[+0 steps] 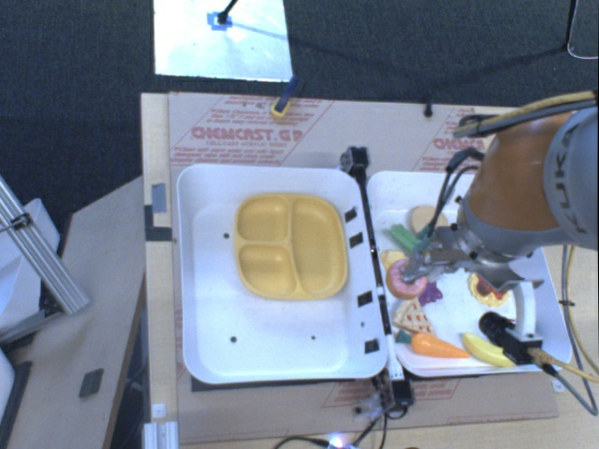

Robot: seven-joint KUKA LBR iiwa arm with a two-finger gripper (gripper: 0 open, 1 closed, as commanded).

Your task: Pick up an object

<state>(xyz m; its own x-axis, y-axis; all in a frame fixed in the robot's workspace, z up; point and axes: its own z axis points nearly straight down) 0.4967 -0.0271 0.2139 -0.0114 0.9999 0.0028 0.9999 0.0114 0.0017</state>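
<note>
Over the right bin (552,279), fingers (418,267) just above a pink doughnut (404,278), grip impossible to tell.

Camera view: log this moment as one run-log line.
arm: over right bin | gripper: low above pink donut | grasp: none seen | yellow plate: left bin | carrot, banana: untouched

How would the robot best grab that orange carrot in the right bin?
Probably from straight above, with the fingers closing across the thick middle of the carrot. It lies flat and roughly crosswise near the bin's front wall, with the waffle behind and the banana at its tip, so its sides look crowded.
</note>
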